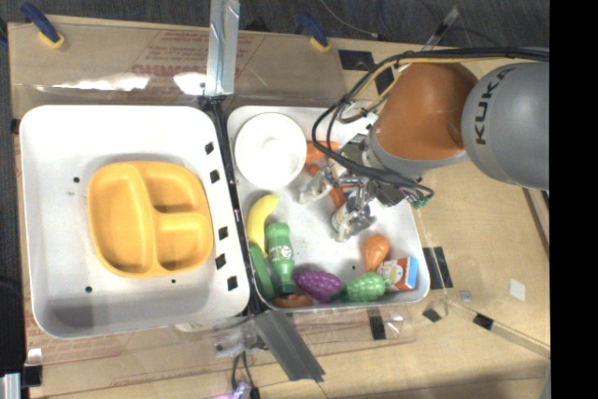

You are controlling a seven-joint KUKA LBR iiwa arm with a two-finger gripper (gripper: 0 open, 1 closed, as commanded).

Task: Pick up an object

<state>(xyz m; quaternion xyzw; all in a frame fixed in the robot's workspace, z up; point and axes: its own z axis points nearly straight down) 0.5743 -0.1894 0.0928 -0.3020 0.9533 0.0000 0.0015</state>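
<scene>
Arm (439, 112) hides part of right bin (411, 229); end effector (350, 215) near carrot (375, 248), grip state unclear

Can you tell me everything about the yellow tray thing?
The yellow tray lies flat in the left white bin, near its middle. It looks like smooth plastic, with rounded corners and three compartments: one long one on the left and two smaller ones on the right. Nothing sits in it, and only the bin floor touches it.
</scene>
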